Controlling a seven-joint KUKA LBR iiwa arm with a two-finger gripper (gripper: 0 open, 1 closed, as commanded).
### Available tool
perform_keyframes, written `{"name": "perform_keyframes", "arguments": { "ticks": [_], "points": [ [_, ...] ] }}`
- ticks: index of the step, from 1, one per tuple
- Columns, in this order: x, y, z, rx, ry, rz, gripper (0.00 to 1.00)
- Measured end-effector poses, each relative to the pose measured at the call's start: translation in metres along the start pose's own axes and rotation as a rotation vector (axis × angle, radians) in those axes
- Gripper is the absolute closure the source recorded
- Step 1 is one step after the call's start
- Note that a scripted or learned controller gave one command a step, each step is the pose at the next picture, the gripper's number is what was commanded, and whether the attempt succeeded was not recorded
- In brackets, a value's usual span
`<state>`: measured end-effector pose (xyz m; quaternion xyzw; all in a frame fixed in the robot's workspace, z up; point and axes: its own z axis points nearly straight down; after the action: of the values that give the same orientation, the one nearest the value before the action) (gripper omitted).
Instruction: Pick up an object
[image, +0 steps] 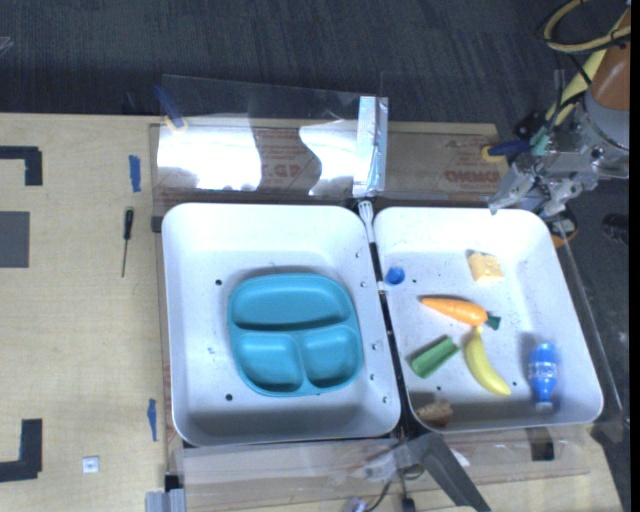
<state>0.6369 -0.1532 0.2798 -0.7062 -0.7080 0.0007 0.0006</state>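
The right bin (575, 300) holds an orange carrot (453, 310), a yellow banana (485, 365), a green block (433, 356), a blue bottle (543, 372), a small yellow wedge (486, 266), a little blue ball (394, 276) and a brown piece (434, 409) at its near edge. My gripper (545, 195) hangs at the bin's far right corner, above the rim and apart from all the objects. Nothing shows between its fingers.
The left bin (190, 300) holds a blue divided tray (293, 331). A clear plastic panel (270, 155) stands behind both bins. Yellow cables (585, 30) loop at the top right above the arm. A screwdriver (126, 240) lies on the bench at the left.
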Motion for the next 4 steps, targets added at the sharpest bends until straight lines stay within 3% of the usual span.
{"name": "perform_keyframes", "arguments": {
  "ticks": [1, 2, 3, 4],
  "points": [
    [0.001, 0.001, -0.010, -0.002, -0.001, -0.004, 1.00],
    [0.001, 0.001, -0.009, -0.001, -0.001, -0.004, 0.00],
    [0.030, -0.053, 0.152, 0.011, 0.001, 0.160, 0.00],
    [0.038, -0.042, 0.082, -0.003, 0.000, 0.344, 0.00]
  ]
}}
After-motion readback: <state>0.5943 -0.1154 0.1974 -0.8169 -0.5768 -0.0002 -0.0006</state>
